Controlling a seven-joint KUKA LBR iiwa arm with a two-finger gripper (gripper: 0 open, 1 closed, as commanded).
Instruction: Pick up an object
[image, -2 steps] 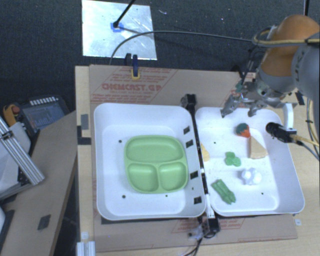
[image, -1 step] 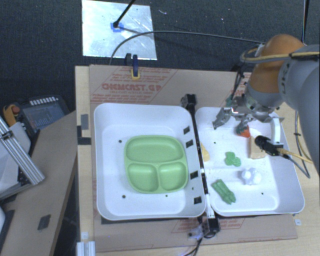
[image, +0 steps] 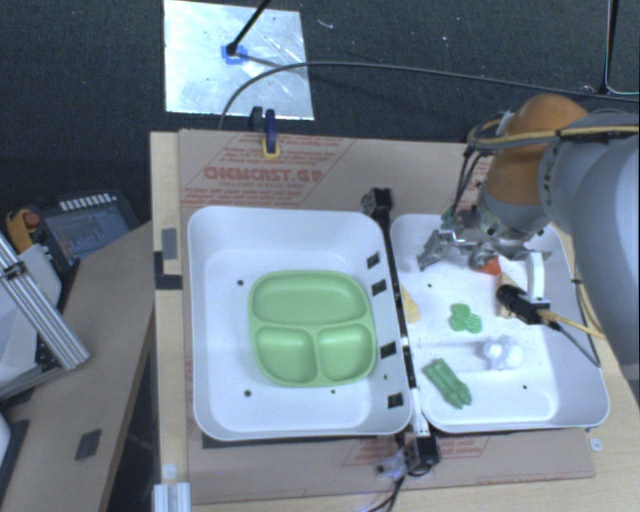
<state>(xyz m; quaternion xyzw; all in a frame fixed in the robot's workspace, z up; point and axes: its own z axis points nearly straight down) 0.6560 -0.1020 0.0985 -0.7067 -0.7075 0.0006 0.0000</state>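
Biggest thing first: the cardboard sheet (image: 300, 165) under everything, its red print only partly readable; then the two white bins side by side, left bin (image: 215, 235) and right bin (image: 565, 395). The grey arm (image: 595, 180) comes in from the right and gets cut off by the frame edge, so you only see the wrist end with the orange band; it also covers the right bin's back corner.

The left bin holds a pale green divided plate (image: 312, 327) with three compartments, sitting flat about in the middle.

The gripper (image: 455, 245) hangs low over the back of the right bin; honestly can't tell if it's open or closed, it's just a shiny metal blur from here. Right at it there's an orange-red thing (image: 487, 265), mostly hidden, shape unclear; can't say whether they touch.

The loose pickable stuff is all in the right bin, well apart from the gripper: a long green piece (image: 446, 383) lying at a slant near the front left; a curly green blob (image: 463, 319) mid-bin; a small white lumpy object (image: 498, 352) just beside it toward the front.
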